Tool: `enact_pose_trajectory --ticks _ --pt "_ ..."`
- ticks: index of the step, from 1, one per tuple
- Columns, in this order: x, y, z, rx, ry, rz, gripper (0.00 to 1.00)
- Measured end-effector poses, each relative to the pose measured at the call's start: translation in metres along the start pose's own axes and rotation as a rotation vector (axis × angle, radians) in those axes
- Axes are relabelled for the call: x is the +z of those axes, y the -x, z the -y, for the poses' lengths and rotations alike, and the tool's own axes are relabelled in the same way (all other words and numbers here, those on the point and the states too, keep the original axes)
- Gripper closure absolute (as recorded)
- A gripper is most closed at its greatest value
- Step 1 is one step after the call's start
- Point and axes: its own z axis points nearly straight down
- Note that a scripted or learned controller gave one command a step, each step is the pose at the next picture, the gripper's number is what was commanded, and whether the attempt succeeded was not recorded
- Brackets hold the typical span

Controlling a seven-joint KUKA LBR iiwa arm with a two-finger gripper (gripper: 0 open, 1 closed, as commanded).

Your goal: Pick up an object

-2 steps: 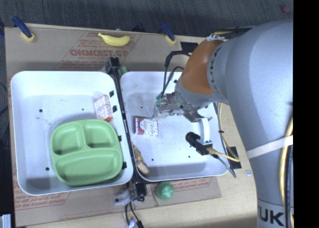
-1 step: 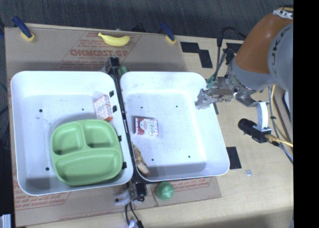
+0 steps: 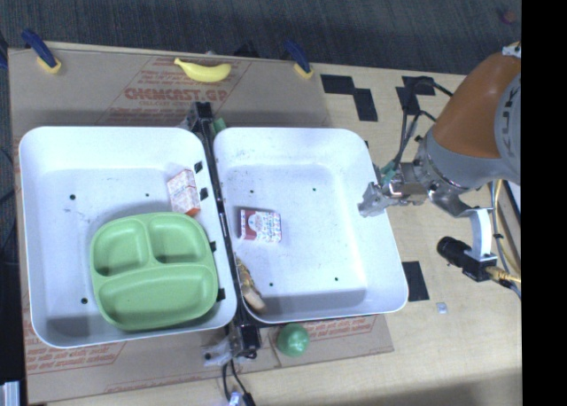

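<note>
A small red and white carton (image 3: 259,224) lies flat in the right bin (image 3: 354,152), near its left wall. A tan object (image 3: 250,290) rests in the same bin's front left corner. In the left bin (image 3: 53,156) sits a green divided plate (image 3: 155,267), and a small orange and white box (image 3: 183,191) stands just behind it. My gripper (image 3: 374,199) hovers over the right bin's right rim, well to the right of the carton, with nothing seen in it.
A yellow banana (image 3: 203,68) lies on the cardboard behind the bins. A green ball (image 3: 291,339) sits on the bench in front of the right bin. Blue clamps (image 3: 42,51) hold the cardboard's back edge. Black tape marks dot the bench at right.
</note>
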Motion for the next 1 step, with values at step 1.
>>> enact_pose_trajectory --ticks 1 --pt "-0.0045 -0.0004 0.0435 -0.001 0.001 0.000 1.00"
